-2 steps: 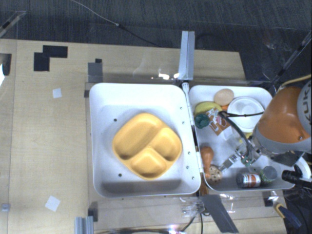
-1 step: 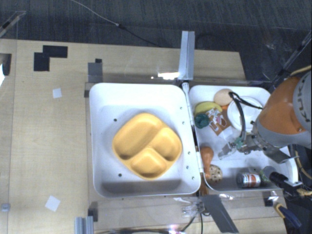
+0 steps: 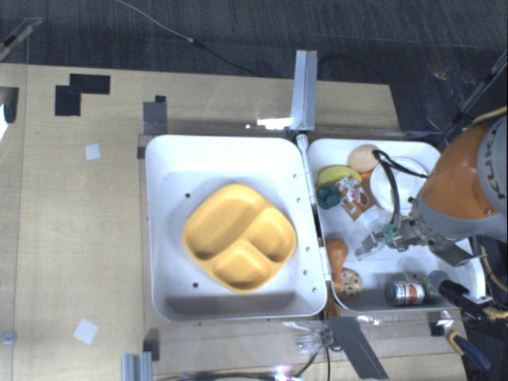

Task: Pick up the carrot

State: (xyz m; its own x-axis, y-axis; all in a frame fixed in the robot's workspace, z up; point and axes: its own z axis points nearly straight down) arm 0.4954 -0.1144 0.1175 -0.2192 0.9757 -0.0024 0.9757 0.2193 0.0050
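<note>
Camera view, carrot [image 3: 336, 254]: lying in the right bin [image 3: 413, 308], close against its left wall, thick end toward the front; nothing is gripping it, so the pick looks not yet made.
Hand [image 3: 371, 244]: hanging over the middle of the right bin, just to the right of the carrot and apart from it; whether it is spread or pressed together cannot be told.
Arm [image 3: 464, 189]: reaching in from the right, its orange band sitting above the wrist, probably lining up for a descent.
Neighbours: a cookie [image 3: 348, 282] lying just in front of the carrot, a can [image 3: 409, 293] resting on its side near the front wall, a banana [image 3: 339, 174] and a snack packet [image 3: 353, 195] crowding the back.
Left bin [image 3: 163, 213]: holding a yellow divided tray [image 3: 240, 235].
Table [image 3: 71, 236]: pale wood, carrying both bins side by side.
Room: dark floor running behind the table.
</note>
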